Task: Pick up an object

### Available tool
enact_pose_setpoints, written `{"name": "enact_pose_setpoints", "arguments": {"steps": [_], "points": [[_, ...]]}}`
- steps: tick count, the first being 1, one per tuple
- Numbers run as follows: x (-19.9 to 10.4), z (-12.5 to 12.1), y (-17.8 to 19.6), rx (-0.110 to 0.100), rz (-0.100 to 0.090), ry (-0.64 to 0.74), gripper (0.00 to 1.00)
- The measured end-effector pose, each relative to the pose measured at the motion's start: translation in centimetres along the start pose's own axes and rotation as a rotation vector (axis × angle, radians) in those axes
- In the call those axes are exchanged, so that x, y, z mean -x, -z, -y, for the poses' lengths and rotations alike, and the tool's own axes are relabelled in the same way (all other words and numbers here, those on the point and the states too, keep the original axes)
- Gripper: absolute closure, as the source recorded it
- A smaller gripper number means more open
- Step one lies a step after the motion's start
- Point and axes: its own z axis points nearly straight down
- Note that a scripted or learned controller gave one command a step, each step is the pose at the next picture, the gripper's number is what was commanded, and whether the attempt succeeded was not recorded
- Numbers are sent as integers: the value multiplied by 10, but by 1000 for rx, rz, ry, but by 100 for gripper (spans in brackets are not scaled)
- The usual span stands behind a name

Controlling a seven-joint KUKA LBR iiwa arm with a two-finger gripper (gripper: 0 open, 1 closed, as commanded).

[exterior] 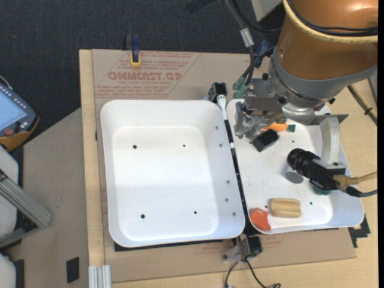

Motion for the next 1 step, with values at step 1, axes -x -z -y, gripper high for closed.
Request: {"name": "enact_pose_setpoints", "arguments": {"steps": [1], "points": [[-10, -23, -28, -4, 1, -3, 100]]}}
